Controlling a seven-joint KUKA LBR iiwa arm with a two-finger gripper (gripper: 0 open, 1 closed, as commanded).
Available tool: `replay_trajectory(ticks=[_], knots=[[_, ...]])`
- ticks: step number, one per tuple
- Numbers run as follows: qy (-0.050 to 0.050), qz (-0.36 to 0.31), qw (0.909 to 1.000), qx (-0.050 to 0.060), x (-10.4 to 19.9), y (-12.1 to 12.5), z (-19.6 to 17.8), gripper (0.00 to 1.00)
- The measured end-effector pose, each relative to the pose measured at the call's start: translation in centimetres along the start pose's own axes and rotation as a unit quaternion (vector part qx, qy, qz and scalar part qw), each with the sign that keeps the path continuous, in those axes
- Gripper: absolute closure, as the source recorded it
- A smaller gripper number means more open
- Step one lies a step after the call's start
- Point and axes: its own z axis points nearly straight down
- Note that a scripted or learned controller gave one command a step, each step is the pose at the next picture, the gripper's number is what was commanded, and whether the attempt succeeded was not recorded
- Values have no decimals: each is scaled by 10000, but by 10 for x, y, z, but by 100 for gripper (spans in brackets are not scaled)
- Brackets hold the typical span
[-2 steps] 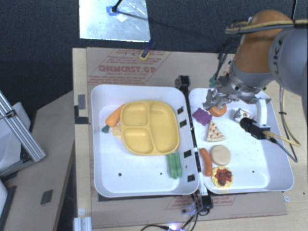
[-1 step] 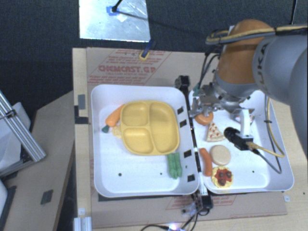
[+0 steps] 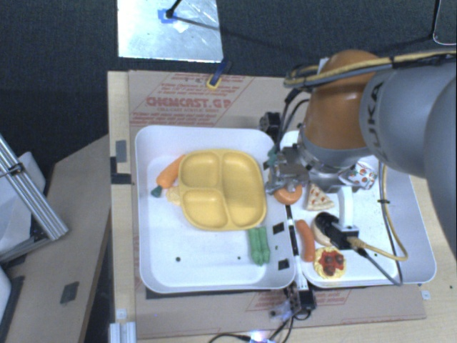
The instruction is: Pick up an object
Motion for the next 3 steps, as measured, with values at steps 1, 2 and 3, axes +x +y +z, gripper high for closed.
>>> replay_trajectory(ticks=[1, 2, 3], knots=[[-9, 32, 10000, -27, -7, 5, -16, 100], [-6, 10, 10000, -20, 10, 7, -11, 100], [-6, 32, 10000, -23, 3, 3, -17, 100]])
